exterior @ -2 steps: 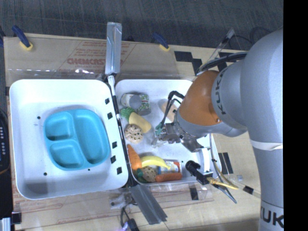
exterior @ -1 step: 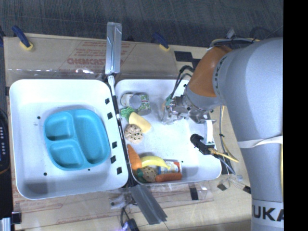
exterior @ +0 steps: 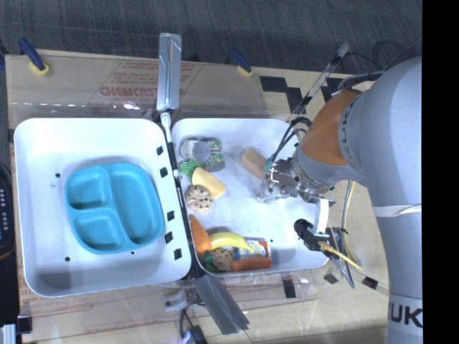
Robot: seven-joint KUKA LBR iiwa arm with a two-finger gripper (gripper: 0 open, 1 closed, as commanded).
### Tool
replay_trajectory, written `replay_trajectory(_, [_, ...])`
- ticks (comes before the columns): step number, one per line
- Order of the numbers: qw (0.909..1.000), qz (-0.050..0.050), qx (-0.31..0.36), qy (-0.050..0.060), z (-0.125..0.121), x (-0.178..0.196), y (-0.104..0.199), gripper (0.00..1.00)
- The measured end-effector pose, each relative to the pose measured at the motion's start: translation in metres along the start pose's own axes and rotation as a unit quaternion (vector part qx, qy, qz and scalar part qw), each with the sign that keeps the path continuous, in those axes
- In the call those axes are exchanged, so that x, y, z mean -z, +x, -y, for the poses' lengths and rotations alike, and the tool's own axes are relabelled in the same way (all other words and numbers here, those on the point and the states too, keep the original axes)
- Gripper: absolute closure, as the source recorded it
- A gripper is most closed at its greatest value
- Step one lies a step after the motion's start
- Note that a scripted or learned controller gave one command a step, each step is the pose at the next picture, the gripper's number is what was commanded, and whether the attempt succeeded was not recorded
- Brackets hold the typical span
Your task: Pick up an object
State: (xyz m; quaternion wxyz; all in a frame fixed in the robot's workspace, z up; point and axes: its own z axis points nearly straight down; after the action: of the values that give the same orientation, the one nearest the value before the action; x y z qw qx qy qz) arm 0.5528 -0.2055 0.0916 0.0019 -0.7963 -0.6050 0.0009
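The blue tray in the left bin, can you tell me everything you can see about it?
The blue tray is light blue and looks like smooth plastic, with rounded corners. It has three hollow sections: two smaller ones stacked on its left side and one long one down its right. It lies flat, right side up, turned a little askew, near the middle of the left white bin. It rests on the bin's floor, and nothing else touches it.

Your grey arm (exterior: pixel 384 120) reaches in from the right, orange band (exterior: pixel 324 131) above the wrist, with the gripper (exterior: pixel 270 190) lowered and pointing left.
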Motion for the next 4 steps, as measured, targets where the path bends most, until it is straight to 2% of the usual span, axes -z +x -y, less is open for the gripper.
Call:
replay_trajectory(1, [1.0, 0.0, 0.0, 0.0, 0.0, 0.0, 0.0, 0.0])
replay_trajectory(2, [0.9995, 0.0, -0.033, 0.001, 0.027, -0.001, 0.062, 0.0])
replay_trajectory(3, [0.9997, 0.0, 0.024, -0.001, 0.091, -0.001, 0.044, 0.0])
replay_trajectory(4, [0.9998, 0.001, -0.021, -0.001, 0.042, 0.0, -0.007, 0.0])
